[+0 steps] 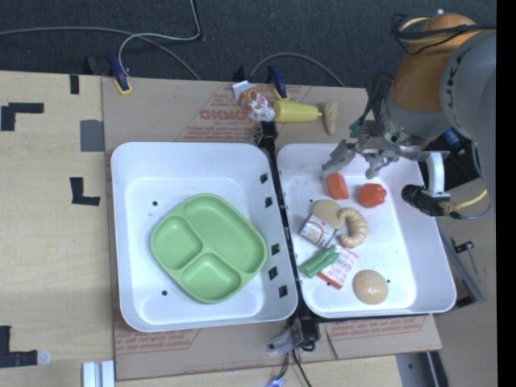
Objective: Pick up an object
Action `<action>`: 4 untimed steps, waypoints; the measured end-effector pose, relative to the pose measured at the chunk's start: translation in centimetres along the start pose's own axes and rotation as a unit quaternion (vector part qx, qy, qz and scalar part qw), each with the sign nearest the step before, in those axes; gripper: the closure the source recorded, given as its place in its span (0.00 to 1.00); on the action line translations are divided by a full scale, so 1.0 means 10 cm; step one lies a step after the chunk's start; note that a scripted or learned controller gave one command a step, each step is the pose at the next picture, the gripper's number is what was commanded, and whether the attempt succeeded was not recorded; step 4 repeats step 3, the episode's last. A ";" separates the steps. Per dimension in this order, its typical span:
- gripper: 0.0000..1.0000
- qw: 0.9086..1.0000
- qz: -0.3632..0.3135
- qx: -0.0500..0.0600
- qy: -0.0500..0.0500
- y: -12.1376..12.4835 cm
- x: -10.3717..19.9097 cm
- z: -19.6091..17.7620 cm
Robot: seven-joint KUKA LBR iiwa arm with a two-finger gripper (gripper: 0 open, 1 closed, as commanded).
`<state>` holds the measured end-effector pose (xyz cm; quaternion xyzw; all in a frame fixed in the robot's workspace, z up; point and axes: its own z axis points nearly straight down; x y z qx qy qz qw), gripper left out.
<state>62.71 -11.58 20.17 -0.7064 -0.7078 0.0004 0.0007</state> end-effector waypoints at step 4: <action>1.00 1.000 -0.001 0.000 0.000 0.20 0.19 0.86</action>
